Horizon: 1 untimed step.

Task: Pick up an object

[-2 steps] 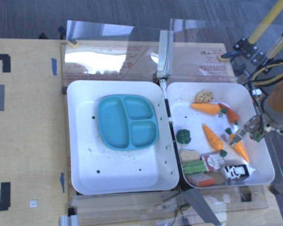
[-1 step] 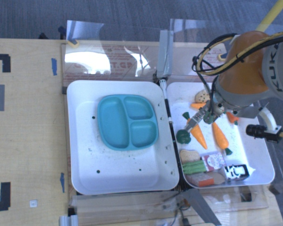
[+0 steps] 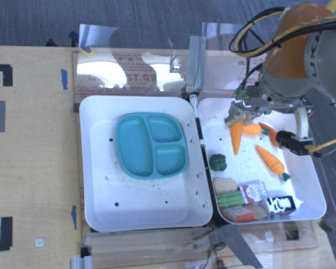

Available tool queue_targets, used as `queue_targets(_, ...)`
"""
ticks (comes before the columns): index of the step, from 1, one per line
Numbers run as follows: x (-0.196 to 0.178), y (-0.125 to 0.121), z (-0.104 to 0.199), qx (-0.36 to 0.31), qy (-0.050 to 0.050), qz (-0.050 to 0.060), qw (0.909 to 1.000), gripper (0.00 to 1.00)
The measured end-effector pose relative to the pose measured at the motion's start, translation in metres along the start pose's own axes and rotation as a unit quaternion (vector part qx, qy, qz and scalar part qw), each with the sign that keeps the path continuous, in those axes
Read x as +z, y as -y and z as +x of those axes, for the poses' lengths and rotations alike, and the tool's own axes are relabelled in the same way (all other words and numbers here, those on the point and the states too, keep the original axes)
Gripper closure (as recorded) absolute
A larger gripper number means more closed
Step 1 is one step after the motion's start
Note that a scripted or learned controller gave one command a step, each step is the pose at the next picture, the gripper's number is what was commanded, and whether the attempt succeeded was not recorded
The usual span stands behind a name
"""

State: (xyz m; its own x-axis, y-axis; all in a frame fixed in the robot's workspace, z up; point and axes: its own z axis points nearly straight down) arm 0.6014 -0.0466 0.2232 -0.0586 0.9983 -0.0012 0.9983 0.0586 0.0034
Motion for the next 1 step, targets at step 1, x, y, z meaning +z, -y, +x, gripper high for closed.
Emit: queue_targets(1,0.0002,0.0001,0.0000,0.000,0.000,0.000,1.0000,0.00)
